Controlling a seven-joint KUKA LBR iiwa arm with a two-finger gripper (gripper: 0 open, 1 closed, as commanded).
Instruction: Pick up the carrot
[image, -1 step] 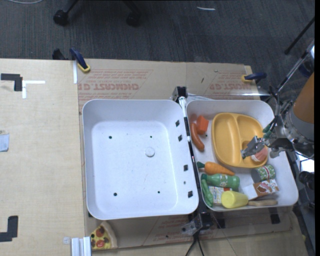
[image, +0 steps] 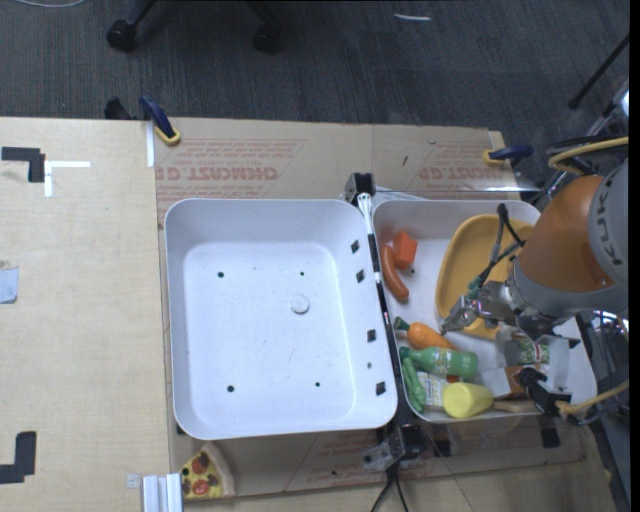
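- Seen from the camera view, the carrot (image: 429, 336) is found in the right bin (image: 425, 225), near that bin's left wall and about halfway down it, with a green stub at its left end.
- Its long axis is laid roughly from ten o'clock to four o'clock, the thicker end pointing toward the lower right.
- The gripper (image: 470, 312) is held above the same bin, in front of the yellow bowl (image: 470, 250); from it, the carrot lies at about eight o'clock, near but apart from it.
- Whether the grasping parts are spread or closed cannot be told, since they are blurred against the bowl; nothing is seen to be held.
- A short travel toward eight o'clock and a descent are judged to be what the coming move calls for, with the closing line set across the carrot's long axis.
- A green bottle (image: 440, 361) is lying just below the carrot, at its six o'clock, and could be caught with it.
- Red mirrored lettering is printed on the cardboard (image: 230, 165) that lies on the desk (image: 70, 350); it cannot be read with confidence.
- The left bin (image: 265, 215) lies at the gripper's nine o'clock.
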